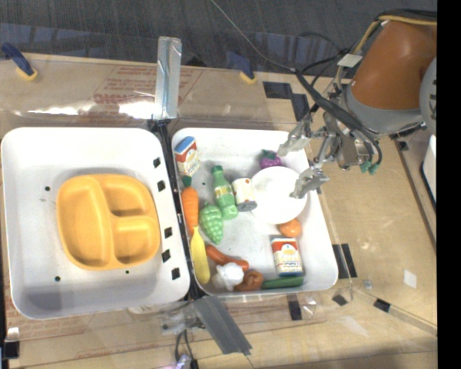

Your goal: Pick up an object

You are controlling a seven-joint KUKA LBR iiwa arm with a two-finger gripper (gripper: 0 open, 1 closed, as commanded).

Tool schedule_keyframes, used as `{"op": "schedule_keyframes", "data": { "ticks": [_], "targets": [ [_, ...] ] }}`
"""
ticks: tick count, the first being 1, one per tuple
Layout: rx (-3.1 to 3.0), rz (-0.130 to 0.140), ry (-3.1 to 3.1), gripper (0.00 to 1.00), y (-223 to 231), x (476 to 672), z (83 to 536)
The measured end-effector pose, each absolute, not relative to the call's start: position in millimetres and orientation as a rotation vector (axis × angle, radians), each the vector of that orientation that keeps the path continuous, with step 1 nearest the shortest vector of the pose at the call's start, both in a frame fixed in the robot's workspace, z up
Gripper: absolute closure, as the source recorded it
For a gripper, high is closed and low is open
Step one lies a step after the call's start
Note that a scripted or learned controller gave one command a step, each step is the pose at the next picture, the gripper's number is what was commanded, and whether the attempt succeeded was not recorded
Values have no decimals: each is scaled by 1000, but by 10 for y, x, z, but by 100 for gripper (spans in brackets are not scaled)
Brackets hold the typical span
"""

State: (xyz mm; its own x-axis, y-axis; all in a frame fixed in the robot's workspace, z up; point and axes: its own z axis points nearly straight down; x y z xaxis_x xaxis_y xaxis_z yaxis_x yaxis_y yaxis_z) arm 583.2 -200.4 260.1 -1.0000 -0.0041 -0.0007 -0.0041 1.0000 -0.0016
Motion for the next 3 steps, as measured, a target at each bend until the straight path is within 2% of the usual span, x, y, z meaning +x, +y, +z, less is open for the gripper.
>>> {"op": "schedule_keyframes", "data": {
  "ticks": [1,2,3],
  "targets": [
    [265,3,3137,0,-2083,5440,1340],
    [212,-1,3131,0,-2093,5070,930],
    [241,-1,3126,0,-2092,5733,1351]
  ]
}}
